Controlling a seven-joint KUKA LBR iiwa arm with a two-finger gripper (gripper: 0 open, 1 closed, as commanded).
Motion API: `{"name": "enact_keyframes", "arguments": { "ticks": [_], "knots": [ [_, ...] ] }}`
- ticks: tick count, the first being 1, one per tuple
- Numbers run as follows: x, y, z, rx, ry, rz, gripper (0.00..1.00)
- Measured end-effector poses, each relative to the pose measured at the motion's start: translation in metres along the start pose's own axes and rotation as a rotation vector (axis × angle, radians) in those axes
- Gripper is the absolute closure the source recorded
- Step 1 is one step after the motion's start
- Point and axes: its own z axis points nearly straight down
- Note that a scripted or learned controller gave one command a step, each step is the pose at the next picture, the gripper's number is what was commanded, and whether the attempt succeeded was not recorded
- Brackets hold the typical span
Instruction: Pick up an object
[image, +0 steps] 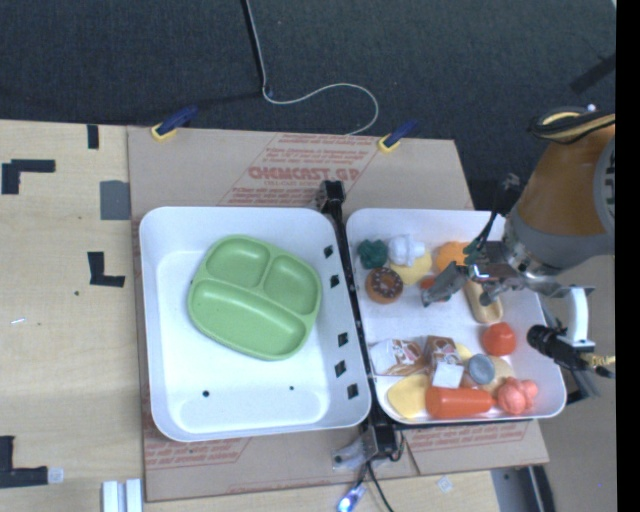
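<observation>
On my screen I count two white bins: the left bin (165, 300) and the right bin (420, 222). In the left bin there is one green divided plate (255, 296), with three compartments. In the right bin I count one chocolate donut (384, 285), one dark green toy piece (373, 252), one small white piece (402, 247), one orange ball (452, 253), one red tomato-like ball (498, 339), one orange carrot-like piece (460, 402), one yellow piece (405, 396), one pink piece (516, 396), one grey round piece (481, 370) and one printed packet (415, 353). Two clamps with yellow and blue handles, one at the left (174, 122) and one at the right (398, 134), sit on the one cardboard sheet (290, 170).
</observation>
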Motion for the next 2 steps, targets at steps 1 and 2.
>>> {"name": "enact_keyframes", "arguments": {
  "ticks": [1,2],
  "knots": [
    [-0.061,-0.044,-0.034,-0.002,-0.004,0.008,0.0],
    [-0.09,-0.053,-0.222,-0.02,-0.01,0.002,0.0]
  ]
}}
